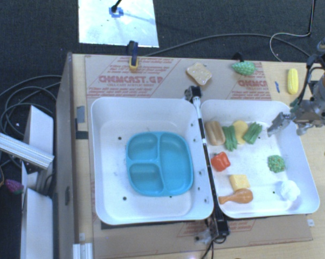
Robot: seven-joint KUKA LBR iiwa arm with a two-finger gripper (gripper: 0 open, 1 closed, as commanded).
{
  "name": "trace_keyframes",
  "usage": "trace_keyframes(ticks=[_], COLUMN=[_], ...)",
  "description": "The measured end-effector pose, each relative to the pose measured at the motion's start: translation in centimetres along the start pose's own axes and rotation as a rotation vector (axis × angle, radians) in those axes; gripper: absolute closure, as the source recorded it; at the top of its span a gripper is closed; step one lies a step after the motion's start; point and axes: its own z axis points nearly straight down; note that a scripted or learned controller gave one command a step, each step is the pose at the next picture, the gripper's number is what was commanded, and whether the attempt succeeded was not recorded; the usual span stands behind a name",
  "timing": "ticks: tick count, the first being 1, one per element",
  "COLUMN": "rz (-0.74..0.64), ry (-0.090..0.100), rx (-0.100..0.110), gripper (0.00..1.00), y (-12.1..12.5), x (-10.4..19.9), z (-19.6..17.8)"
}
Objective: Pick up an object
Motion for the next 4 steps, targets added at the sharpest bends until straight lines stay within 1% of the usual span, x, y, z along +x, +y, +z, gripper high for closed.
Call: trace_keyframes(ticks=[1,2,3,4], rz=[-0.001,0.001,-0.001,0.000], ry=[0.001,0.000,0.000,-0.001], rx=[0.002,0.001,-0.003,-0.002], gripper=[0.00,0.00,0.00,0.00], y=[-0.7,4.2,10.8,11.2], x=[5.4,1.6,5.1,-0.9], z=[8.8,16.2,16.1,15.8])
